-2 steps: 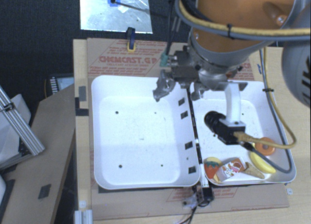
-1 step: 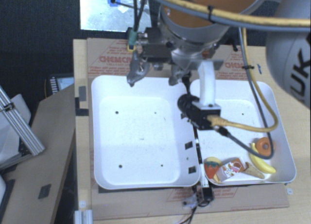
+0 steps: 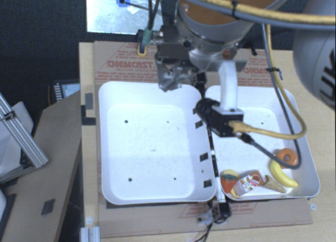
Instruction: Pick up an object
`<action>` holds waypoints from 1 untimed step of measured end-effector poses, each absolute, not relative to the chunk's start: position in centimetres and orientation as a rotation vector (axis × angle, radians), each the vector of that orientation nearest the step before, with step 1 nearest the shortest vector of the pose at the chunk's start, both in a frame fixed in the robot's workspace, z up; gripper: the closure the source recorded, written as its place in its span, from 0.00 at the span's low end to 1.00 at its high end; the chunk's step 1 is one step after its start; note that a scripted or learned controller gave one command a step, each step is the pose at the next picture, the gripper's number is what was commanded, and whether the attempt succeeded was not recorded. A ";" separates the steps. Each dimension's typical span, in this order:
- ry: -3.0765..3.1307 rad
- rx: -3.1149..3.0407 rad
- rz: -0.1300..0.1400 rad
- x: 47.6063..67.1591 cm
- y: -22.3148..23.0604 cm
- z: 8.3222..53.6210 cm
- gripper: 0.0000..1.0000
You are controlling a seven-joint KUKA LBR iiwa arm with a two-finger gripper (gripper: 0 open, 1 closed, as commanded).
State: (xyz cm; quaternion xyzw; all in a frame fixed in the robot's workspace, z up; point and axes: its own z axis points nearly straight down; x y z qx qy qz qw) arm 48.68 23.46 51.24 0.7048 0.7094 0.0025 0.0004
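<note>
The left bin (image 3: 144,146) lies bare. The right bin (image 3: 302,157) holds a yellow banana (image 3: 282,175), a red-and-white packet (image 3: 249,182), an orange doughnut-shaped toy (image 3: 286,156) and a small orange fruit (image 3: 229,181) along its near edge. The curved banana runs from upper left down to lower right. Whether the gripper (image 3: 170,81), over the left bin's far edge, grips anything cannot be told.
</note>
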 end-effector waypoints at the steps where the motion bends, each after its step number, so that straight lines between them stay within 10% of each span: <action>1: 2.212 2.225 0.006 53.1 17.3 53.7 1.00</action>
